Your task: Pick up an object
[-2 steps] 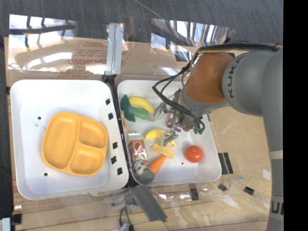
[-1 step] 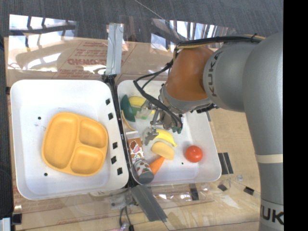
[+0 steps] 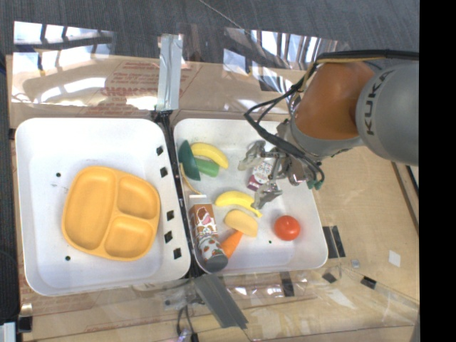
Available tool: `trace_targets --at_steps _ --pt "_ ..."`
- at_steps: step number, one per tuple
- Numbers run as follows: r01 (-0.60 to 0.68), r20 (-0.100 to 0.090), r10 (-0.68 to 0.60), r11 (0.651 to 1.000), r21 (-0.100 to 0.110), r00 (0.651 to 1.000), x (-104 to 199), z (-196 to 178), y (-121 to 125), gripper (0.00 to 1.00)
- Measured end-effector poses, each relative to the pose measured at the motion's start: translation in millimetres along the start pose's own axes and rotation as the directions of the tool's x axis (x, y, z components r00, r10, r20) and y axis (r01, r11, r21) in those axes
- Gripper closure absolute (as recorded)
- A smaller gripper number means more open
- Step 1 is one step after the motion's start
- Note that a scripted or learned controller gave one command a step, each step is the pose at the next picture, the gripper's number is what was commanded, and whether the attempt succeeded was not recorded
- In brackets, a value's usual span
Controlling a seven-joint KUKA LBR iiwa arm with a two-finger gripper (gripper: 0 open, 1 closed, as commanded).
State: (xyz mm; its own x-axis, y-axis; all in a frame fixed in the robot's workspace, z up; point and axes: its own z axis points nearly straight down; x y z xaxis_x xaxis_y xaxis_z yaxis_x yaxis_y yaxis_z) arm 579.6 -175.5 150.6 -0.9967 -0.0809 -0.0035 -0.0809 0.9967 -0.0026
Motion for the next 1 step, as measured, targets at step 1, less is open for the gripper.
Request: trace_targets --at_steps 1 --pt "0.302 0.004 -0.302 0.953 0.000 0.953 -35.4 39.4 -6.2 0.00"
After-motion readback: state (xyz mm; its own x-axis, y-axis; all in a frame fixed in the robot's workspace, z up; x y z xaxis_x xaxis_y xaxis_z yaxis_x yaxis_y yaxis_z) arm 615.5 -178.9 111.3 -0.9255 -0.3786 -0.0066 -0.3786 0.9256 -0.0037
